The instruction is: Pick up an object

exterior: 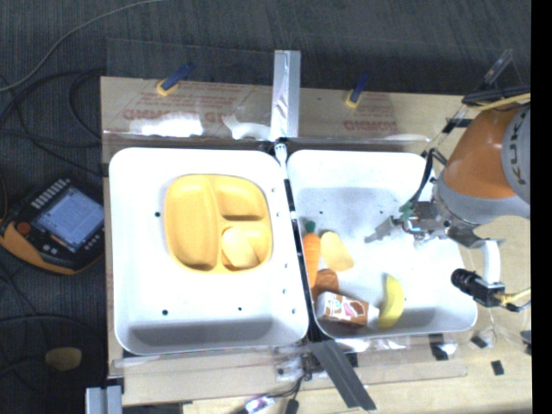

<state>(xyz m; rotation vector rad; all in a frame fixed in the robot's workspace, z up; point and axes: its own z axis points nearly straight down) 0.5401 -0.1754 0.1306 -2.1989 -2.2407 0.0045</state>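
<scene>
In the right bin (362, 179) several items lie near the left wall and front: an orange carrot (311, 250), a pale yellow piece (336, 253) beside it, a brown carton (343, 309), and a yellow banana (392, 300). My gripper (390, 228) hangs low over the right half of this bin, right of the pale piece and above the banana, touching none of them. Nothing shows in its grasp. The grey arm with its orange band (487, 158) comes in from the right.
The left bin (138, 309) holds a yellow divided tray (203, 222) with a pale round item (241, 248) in one compartment. A handheld controller (56, 227) lies on the floor at left. A black fitting (470, 283) sits at the right bin's edge.
</scene>
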